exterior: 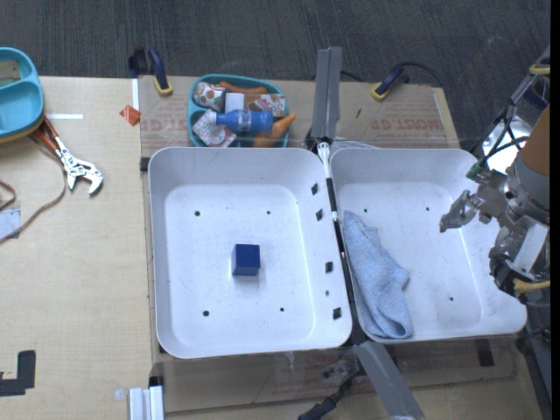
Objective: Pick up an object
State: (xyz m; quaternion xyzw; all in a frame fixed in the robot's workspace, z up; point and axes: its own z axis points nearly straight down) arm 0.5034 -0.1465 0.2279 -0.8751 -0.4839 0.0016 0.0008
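Left bin (166, 261): a blue cube (247, 260) lies on the floor slightly toward the near edge; right bin (455, 322): a light blue cloth (378, 278) lies crumpled along the left wall, reaching the near left corner; gripper (459, 213) hangs over the right bin's right edge, fingers apparently spread, nothing between them, well apart from cube and cloth.

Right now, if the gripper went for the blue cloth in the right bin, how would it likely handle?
The blue cloth lies crumpled in soft folds, so it is probably floppy and would drape from a pinch. Pushed, it would likely bunch rather than slide. It looks light and unlikely to roll.
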